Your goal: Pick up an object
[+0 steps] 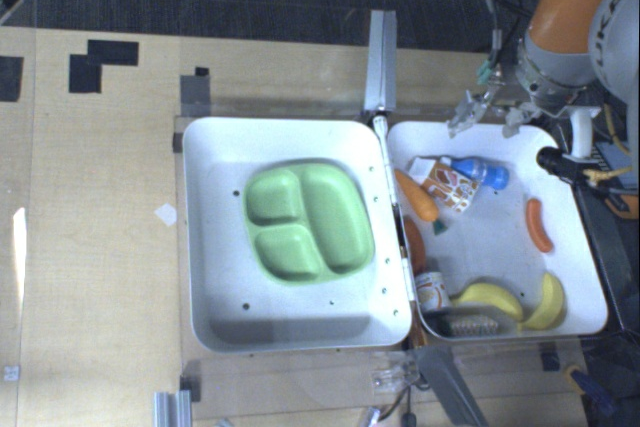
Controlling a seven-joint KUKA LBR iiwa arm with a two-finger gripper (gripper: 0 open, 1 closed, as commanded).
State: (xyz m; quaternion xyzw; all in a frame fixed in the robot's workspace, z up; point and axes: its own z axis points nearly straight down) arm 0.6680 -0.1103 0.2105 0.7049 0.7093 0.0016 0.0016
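Gripper (492, 113) poised over the far rim of the right bin (590, 290), fingers (466, 111) spread apart, nothing between them; arm (585, 5), grey with an orange band, entering from the upper right. Directly below the gripper, in the far part of the right bin, a bottle (462, 180) lying on its side, blue cap toward the right, printed label toward the left, well clear of the fingertips. Just beside the bottle's left end, a carrot (417, 196) lying slantwise along the bin's left wall. Near the right wall, a sausage (540, 225), orange-red, lying lengthwise and apart from the other items. At the near edge, two bananas: a left banana (487, 298) curved beside a brush (470, 323) with dark bristles, and a right banana (547, 303) standing more upright against the near right corner. At the near left corner, a small cup (430, 289) close against the wall; contents too small to tell. Left bin (215, 315) touching the right bin along a shared metal divider (380, 65); inside it, a green tray (305, 220) with three compartments, set near the middle. Both bins resting on a light wooden bench (90, 245).
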